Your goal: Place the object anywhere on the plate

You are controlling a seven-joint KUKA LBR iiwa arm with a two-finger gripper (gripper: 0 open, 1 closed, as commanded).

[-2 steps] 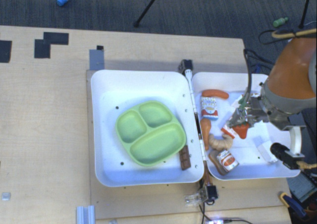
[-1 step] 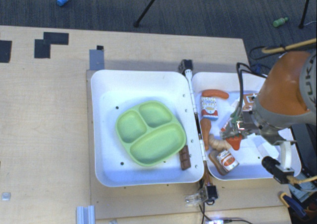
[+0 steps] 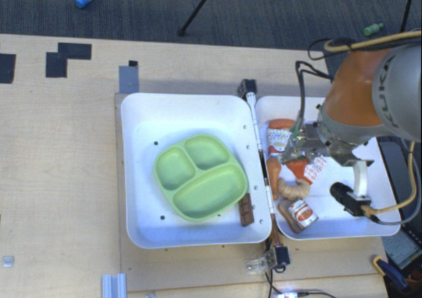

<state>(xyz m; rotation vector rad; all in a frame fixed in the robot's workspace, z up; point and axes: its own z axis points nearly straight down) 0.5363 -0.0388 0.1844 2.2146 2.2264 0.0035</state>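
A green divided plate [image 3: 200,176] lies in the left bin [image 3: 142,158]. The right bin [image 3: 343,224] holds several food items: a red-lidded jar [image 3: 280,133], an orange carrot-like piece [image 3: 273,173], a tan knobbly piece [image 3: 293,189], a red-and-white packet [image 3: 311,167] and a small brown can [image 3: 299,214]. My gripper [image 3: 295,149] hangs low over the cluster, between the jar and the packet. The wrist hides its tips. A brown bar [image 3: 246,210] rests in the left bin just off the plate's right rim.
The divider between the bins [image 3: 258,151] runs just left of the gripper. The arm's grey and orange body [image 3: 369,95] covers the upper right of the right bin. Wooden bench [image 3: 59,178] surrounds both bins.
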